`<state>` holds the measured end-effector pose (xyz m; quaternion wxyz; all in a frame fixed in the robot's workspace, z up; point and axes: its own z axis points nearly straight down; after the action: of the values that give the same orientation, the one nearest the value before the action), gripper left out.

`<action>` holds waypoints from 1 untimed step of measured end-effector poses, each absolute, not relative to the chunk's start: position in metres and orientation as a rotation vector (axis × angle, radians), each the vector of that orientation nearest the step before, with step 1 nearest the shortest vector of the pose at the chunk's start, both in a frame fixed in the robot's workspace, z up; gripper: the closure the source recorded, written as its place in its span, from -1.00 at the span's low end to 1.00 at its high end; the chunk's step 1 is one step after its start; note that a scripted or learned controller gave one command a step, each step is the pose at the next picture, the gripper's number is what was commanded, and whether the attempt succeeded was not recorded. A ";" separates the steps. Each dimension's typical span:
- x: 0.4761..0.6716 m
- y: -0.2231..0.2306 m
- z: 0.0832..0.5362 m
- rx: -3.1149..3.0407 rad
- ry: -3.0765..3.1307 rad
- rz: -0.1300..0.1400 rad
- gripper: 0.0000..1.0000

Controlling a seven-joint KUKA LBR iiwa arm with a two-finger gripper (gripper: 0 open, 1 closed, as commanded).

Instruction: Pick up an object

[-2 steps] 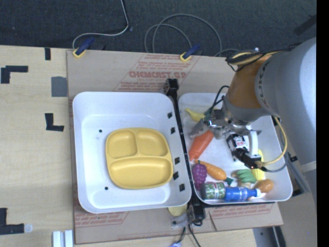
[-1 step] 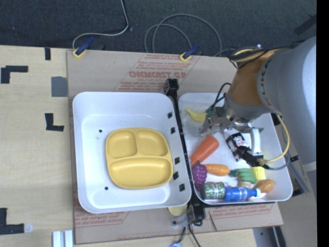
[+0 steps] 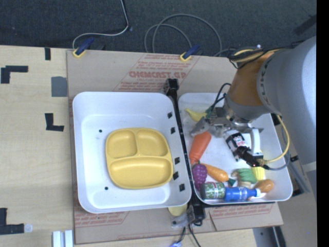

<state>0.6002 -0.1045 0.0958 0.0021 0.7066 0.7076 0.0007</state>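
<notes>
My gripper [image 3: 205,127] low in the right bin [image 3: 277,138], finger state unreadable.
Carrot [image 3: 199,146] just beside; my wrist hides the banana [image 3: 194,114] partly.

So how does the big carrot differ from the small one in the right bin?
The big carrot lies higher up in the right bin, near the divider, steeply slanted; the small carrot lies lower, among the clutter, nearly flat. The big one is longer and thicker, reddish-orange; the small one is brighter orange. Both are toy carrots.
</notes>
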 end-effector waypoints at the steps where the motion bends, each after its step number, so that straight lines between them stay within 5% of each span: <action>1: 0.585 -0.095 0.086 2.216 2.216 0.002 -1.00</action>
<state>0.5845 -0.0949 0.0860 0.0039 0.7070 0.7072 0.0005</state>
